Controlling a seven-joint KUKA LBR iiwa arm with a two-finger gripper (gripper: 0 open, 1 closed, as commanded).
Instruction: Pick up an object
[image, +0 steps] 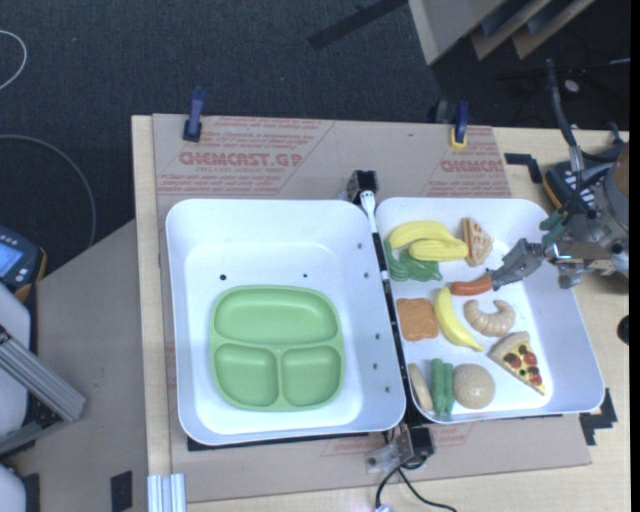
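Just left of the pincer (503, 273) tips — grip unclear — toy sausage (470, 287), apparently touching.

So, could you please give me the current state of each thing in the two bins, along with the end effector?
green tray: flat in left bin, compartments bare
banana bunch: resting, right bin's far end
single banana: lying mid-bin
hot dog: lying by the end effector's tip
croissant: resting, untouched
pizza slice: flat, near right wall
bread roll: at near end
end effector: low over right bin, holding nothing visible
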